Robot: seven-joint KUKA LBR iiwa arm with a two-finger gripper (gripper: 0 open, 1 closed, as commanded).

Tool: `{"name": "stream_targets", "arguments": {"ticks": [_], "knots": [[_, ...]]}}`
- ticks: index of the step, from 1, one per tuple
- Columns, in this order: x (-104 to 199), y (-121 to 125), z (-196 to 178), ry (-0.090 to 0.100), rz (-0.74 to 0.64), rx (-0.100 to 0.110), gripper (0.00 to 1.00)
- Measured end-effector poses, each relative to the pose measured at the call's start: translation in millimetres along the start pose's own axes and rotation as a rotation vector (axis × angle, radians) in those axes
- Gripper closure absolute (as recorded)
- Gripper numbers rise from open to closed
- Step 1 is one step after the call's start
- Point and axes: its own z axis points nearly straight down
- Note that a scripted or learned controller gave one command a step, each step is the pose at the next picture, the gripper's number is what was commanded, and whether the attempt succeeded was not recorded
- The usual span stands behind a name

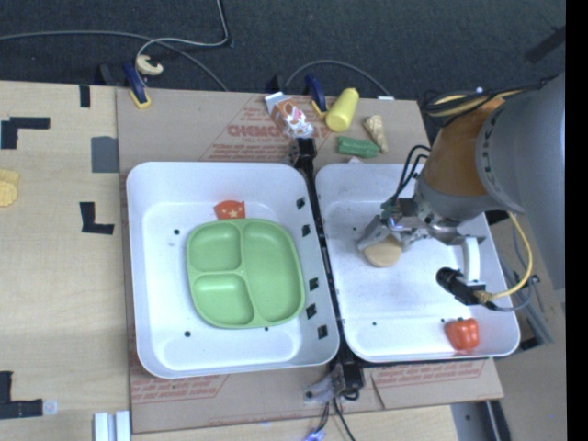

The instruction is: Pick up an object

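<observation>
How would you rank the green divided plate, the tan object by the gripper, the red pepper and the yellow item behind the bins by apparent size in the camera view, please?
1. green divided plate, by far the largest
2. yellow item
3. tan object and red pepper: these look about alike, and the gripper partly covers the tan one, so I would not rank them.

The arm (537,145) is bulky and rounded, grey above an orange band (457,159). Black cables loop beside the wrist, a yellow one trails right, and the pincer (390,231) is metallic grey.
</observation>
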Motion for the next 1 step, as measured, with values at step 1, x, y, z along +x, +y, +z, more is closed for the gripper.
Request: {"name": "stream_targets", "arguments": {"ticks": [1], "knots": [[101.7, -63.8, -88.9, 0.004, -0.003, 0.003, 1.00]]}}
